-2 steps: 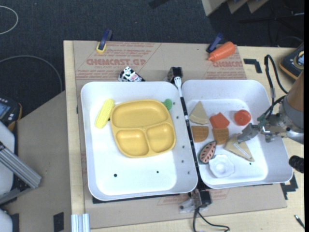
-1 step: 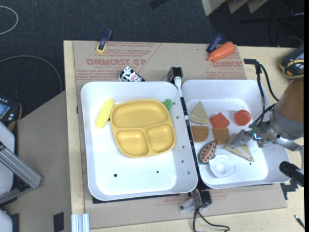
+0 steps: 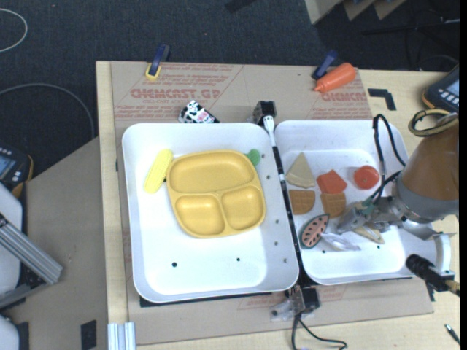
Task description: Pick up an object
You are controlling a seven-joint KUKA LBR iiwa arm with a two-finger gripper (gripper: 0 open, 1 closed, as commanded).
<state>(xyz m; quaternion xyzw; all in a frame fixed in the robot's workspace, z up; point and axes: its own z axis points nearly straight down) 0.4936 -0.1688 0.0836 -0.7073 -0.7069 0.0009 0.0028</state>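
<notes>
In the left bin we see a yellow tray and corn, and in the right bin, low among the food, our gripper sits just right of the watermelon slice, which lies slanted.

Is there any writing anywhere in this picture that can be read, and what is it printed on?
"CHEMCAST GP", in red, on the brown paper-covered board under the two shallow white bins, at its left.
The same red print repeats at the board's right, too blurred to read.
Smaller red lines under both: too small to read.
</notes>
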